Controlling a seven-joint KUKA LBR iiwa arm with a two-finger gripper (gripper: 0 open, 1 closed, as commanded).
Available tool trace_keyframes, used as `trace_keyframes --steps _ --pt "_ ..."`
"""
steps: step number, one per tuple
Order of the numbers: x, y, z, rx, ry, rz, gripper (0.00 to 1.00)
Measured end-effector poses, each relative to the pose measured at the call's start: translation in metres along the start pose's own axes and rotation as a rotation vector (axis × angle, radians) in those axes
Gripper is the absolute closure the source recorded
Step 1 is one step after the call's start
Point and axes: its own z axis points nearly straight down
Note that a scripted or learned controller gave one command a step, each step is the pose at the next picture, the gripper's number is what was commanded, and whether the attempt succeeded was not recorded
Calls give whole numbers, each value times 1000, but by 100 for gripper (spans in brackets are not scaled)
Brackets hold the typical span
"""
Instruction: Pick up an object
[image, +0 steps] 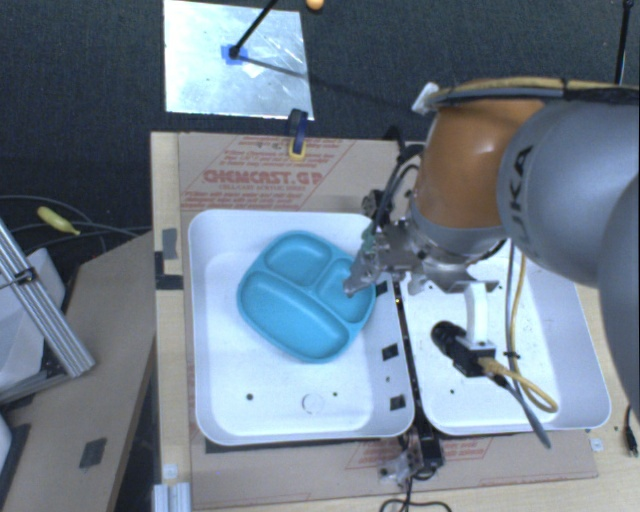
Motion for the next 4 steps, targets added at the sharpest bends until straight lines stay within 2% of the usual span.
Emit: trace_keyframes --steps 1,2,3,4 --pt "50 54 -81 -11 1 -1 0" --pt "108 -9 -121 -3 2 -4 0" --pt "104 -39 -287 -19 8 1 0" --pt "104 -38 -288 -4 1 -4 100"
